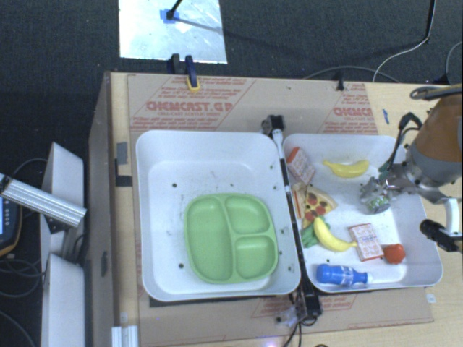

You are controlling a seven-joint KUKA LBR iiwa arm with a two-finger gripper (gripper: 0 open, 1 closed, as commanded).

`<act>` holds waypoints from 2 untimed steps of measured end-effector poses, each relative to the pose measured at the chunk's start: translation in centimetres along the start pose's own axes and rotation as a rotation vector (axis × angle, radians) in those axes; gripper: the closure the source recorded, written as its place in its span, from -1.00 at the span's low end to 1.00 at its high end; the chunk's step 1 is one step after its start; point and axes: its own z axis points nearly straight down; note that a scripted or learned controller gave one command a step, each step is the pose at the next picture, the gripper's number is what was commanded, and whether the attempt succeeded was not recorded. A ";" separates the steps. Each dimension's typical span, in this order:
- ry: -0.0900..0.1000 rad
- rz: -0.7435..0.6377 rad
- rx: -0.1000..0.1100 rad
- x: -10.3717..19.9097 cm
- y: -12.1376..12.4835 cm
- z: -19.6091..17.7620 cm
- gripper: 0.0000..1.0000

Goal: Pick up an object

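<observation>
I saw the tool (376, 196) low in the right bin (427, 262), right of frame. Whether it gripped anything, I couldn't tell. A banana (347, 168) lay just upper left.

Bench (239, 100): tan board with red print, seen at a slant.
Left bin (159, 194): white, shallow, sat directly on bench.
Right bin (419, 237): white, sat touching left bin's edge.
Clamp (189, 71): blue and yellow, on bench's far edge.
</observation>
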 end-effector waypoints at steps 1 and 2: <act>0.000 -0.001 0.000 2.0 -1.9 -6.2 1.00; 0.000 -0.002 -0.002 5.7 2.1 -14.8 1.00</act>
